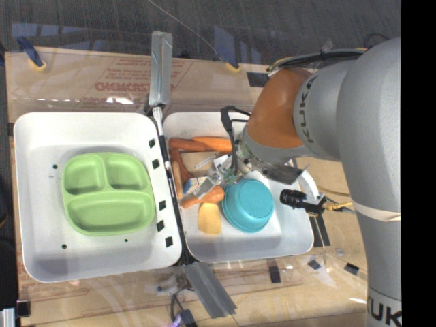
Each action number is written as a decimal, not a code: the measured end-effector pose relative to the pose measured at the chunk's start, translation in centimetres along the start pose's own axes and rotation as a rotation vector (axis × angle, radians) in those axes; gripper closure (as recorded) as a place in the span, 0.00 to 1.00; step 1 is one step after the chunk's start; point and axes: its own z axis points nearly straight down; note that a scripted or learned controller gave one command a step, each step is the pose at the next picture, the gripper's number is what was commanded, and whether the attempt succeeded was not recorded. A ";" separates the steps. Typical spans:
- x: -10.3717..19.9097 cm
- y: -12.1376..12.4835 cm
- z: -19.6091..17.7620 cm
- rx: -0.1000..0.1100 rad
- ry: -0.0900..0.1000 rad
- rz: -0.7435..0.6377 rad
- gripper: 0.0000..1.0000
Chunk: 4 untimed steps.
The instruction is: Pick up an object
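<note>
carrots (pixel 204 144) and other small objects crowd the right bin (pixel 300 240), and we count them as the things open to picking. one long orange carrot lies across the far part of that bin, and a second carrot (pixel 204 197) lies nearer the middle, slanted, with its thick end touching the rim of a blue bowl (pixel 249 205). the bowl sits tilted on its side near the centre of the bin, its hollow facing toward us. just beside it, on the left and a little nearer the front wall, rests a pale yellow block-like piece (pixel 209 219) that touches the second carrot. a brown stick-like object (pixel 178 167) lies along the bin's left wall, by the divider.

the gripper (pixel 228 172) hangs low over the middle of the right bin, between the far carrot and the blue bowl, just above the slanted carrot. its metal fingers are small and tangled with the clutter under the wrist, so we cannot tell whether they are parted or closed, nor whether anything sits between them. the grey arm (pixel 361 107) with its orange band (pixel 279 111) comes in from the right and covers the bin's far right corner.

the left bin (pixel 30 251) holds a green divided plate (pixel 107 193) with three compartments, lying flat near its centre, well apart from the gripper. a grey metal bar (pixel 161 70) stands at the far end of the divider between the two bins.
</note>
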 end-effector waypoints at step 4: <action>-1.7 11.4 -6.4 -0.017 -0.006 0.063 1.00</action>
